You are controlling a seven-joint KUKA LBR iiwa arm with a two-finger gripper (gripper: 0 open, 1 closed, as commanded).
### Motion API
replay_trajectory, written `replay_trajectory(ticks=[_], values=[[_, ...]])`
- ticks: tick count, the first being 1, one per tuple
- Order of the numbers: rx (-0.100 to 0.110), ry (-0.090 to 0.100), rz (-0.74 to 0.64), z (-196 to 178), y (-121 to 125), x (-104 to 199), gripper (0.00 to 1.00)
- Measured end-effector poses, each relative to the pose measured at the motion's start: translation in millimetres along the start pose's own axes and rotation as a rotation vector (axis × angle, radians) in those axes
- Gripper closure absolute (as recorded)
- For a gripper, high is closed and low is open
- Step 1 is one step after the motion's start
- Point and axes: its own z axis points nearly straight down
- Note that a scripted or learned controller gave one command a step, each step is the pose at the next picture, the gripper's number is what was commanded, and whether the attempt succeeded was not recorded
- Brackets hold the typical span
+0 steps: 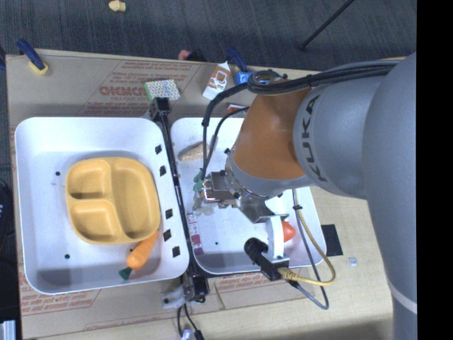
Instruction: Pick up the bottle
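My arm's orange wrist band [272, 137] hangs over the right bin [233, 259] and covers most of its floor. The gripper [211, 192] points down near that bin's left wall, over a small patch of mixed colours that is too small to identify. I cannot pick out a bottle with certainty. A pale, flattish elongated thing [190, 151] lies at the bin's back left. A small red-orange thing [287, 229] peeks out from under the wrist at the right.
The left bin [35, 190] holds a yellow divided plate [112, 198] and an orange carrot [141, 253] at its front right. A black-clipped divider [173, 190] separates the bins. Small cartons [216, 82] and a speckled sponge [162, 88] lie on the cardboard behind.
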Motion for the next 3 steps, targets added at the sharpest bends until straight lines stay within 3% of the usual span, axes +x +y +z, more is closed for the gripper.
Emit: replay_trajectory(ticks=[1, 2, 3], values=[[-0.004, -0.002, -0.422, -13.8, 0.8, -65.5, 1.00], [-0.001, 0.000, -0.760, -5.6, 0.9, -23.0, 1.00], [0.000, -0.001, -1.114, 27.0, 0.3, 23.1, 1.00]])
